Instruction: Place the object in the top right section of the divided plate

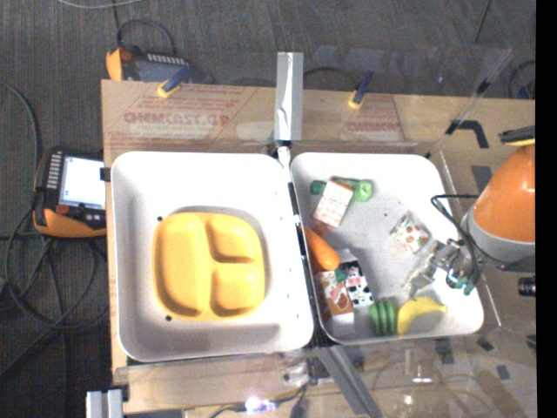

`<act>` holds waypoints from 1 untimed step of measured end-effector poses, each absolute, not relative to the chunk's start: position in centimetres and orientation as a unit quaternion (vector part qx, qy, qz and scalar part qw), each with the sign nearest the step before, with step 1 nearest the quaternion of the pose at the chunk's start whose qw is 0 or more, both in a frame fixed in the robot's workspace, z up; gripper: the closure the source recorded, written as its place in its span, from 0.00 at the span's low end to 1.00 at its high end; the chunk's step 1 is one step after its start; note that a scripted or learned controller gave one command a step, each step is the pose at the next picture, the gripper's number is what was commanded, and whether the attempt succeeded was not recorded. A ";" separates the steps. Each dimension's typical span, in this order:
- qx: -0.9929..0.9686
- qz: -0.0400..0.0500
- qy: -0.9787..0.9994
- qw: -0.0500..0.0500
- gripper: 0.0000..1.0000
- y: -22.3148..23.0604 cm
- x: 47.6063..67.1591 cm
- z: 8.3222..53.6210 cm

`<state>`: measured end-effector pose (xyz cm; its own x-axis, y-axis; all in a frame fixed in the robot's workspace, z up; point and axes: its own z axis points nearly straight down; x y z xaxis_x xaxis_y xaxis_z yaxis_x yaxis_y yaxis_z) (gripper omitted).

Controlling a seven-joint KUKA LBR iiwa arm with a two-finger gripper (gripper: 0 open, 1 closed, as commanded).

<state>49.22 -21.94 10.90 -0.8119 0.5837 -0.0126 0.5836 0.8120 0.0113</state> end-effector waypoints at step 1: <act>0.257 0.000 0.966 0.006 1.00 -22.3 48.9 9.2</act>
